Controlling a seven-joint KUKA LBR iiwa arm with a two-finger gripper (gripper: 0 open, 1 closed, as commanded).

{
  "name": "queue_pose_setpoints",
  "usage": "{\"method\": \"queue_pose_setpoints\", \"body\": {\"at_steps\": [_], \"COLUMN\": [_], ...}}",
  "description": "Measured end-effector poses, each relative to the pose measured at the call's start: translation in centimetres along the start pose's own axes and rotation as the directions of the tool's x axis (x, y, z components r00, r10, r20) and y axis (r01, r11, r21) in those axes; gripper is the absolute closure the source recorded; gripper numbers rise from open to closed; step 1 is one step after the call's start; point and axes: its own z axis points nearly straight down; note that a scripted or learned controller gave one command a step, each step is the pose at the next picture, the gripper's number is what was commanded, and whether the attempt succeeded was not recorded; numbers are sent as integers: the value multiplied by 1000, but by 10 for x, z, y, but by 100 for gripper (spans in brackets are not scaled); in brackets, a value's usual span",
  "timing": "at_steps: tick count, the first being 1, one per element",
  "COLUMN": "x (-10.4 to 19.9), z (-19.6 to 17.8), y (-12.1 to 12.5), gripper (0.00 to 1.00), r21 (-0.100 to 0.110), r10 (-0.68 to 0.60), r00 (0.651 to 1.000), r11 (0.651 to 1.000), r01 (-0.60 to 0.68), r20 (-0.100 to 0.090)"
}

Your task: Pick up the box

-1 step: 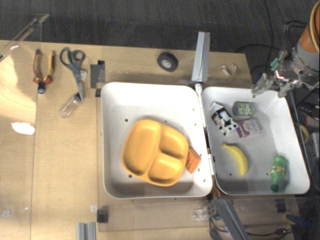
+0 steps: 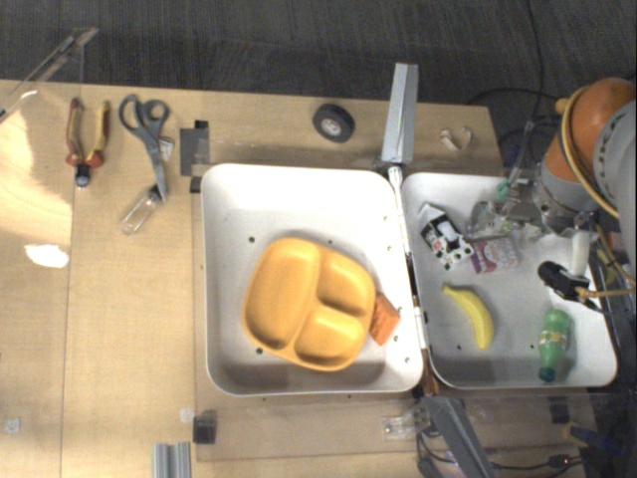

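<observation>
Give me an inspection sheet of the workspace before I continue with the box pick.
Surface: wooden bench bearing left bin and right bin.
Job's things: small box, black and white, in the right bin's upper left.
Clutter: yellow divided tray and orange piece in the left bin; banana, green bottle, purple packet in the right bin.
End effector: end effector over the right bin's top, right of the box; finger state unclear.
Cables: dark cables behind the bench.
Surroundings: scissors, pliers, tape roll.
</observation>
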Motion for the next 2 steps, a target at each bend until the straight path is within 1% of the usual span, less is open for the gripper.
{"method": "queue_pose_setpoints", "body": {"at_steps": [1,2], "x": [-8,-8], "z": [-2,-14], "y": [-49,-47], "gripper": [0,100], "r21": [-5,-11], "r10": [-137,-138], "r00": [991,990], "r11": [991,990], "r01": [137,138], "r20": [0,3]}}
